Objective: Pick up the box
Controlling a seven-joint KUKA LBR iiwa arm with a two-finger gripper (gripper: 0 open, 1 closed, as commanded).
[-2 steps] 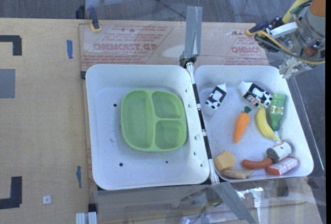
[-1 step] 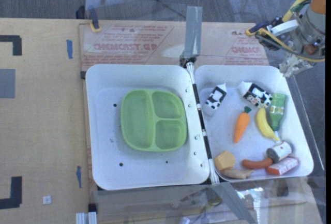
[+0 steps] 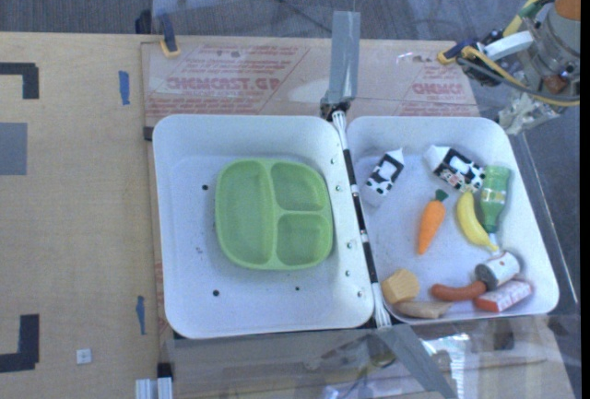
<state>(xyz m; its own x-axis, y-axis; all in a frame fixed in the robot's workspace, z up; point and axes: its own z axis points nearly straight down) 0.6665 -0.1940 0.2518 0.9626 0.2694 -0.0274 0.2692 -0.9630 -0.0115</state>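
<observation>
Box (image 3: 504, 297) (red-white) hugs right bin's (image 3: 537, 204) front rim, beside can (image 3: 497, 270).

The arm (image 3: 553, 29) is cut off by the picture's right edge, and its gripper (image 3: 522, 116) is too blurred to read. Below and left of the gripper, print on the cow-patterned box (image 3: 458, 170) is too small to tell. Farther below, the sausage (image 3: 456, 291) partly hides under the can (image 3: 498, 270).

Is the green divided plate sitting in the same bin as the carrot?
No. The green divided plate lies in the left bin, while the carrot lies in the right bin among the other toys.
</observation>
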